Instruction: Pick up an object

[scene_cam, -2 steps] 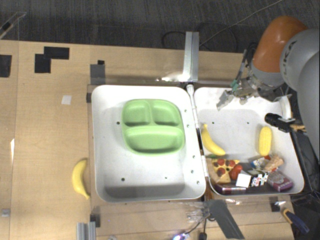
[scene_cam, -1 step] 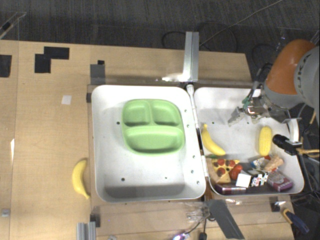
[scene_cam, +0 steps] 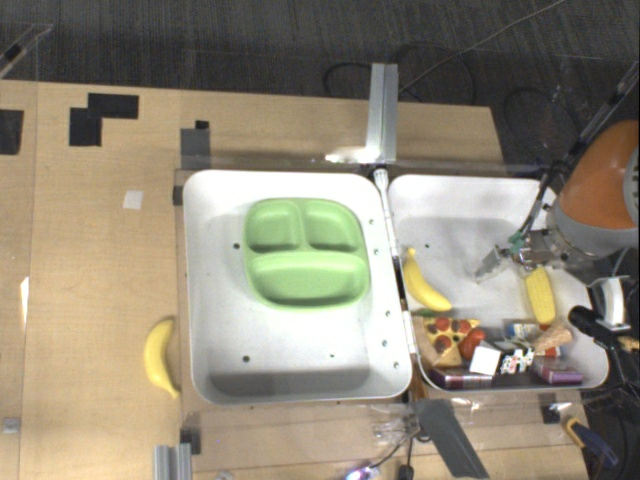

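Note:
My gripper [scene_cam: 510, 256] hangs low over the middle of the right bin [scene_cam: 450, 203], reaching in from the right below the orange-banded wrist [scene_cam: 600, 183]. A yellow corn cob [scene_cam: 540, 297] lies just below and to the right of it. A banana [scene_cam: 424, 286] rests against the bin's left wall. Along the front wall lie a pizza slice [scene_cam: 450, 336], a white block [scene_cam: 485, 360], a purple marker [scene_cam: 458, 377] and several small items. I see nothing held in the gripper.
The left bin [scene_cam: 215, 268] holds a green divided plate [scene_cam: 304, 251]. A second banana [scene_cam: 160, 356] lies on the wooden bench left of that bin. A metal post [scene_cam: 383, 113] stands behind the divider between the bins. Cables run at the far right.

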`<state>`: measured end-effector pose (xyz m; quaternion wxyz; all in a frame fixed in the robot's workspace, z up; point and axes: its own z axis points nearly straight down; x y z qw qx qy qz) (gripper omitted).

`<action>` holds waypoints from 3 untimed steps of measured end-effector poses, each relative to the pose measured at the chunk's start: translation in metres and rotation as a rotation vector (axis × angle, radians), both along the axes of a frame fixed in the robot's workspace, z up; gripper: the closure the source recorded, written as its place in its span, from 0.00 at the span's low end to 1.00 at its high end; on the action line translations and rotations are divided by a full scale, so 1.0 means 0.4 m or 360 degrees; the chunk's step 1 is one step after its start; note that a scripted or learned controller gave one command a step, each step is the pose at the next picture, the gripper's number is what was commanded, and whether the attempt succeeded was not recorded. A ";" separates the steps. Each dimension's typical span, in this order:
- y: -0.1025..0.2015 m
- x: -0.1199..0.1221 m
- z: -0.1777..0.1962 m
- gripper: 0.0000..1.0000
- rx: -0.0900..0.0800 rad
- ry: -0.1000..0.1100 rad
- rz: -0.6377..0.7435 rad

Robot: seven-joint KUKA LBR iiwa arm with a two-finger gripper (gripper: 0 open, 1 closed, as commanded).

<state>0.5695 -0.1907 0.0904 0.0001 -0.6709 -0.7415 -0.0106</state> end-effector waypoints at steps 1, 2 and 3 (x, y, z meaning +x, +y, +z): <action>0.209 0.088 -0.001 0.00 -0.0026 -0.0003 0.0222; 0.237 0.237 -0.006 0.00 -0.0027 0.0006 0.0093; 0.106 0.254 0.117 0.00 -0.0031 0.0006 0.0269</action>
